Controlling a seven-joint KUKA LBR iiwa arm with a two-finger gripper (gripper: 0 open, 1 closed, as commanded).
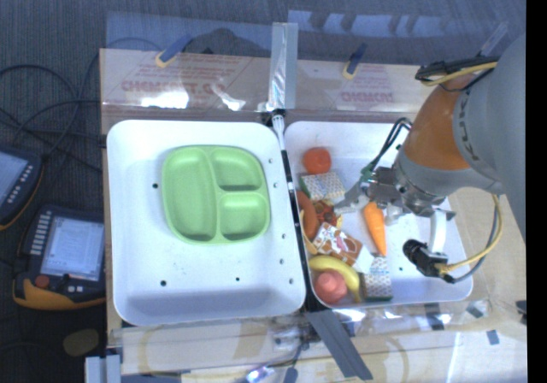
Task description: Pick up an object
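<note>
The gripper (373,198) sits right above the carrot (374,229) in the right bin (444,283), its grip state unclear, so it should probably centre before closing.

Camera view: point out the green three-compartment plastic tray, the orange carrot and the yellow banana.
green three-compartment plastic tray (190,193): camera view, floor of its long left compartment.
orange carrot (374,227): camera view, middle of its body.
yellow banana (335,267): camera view, middle of its curved peel.
</note>
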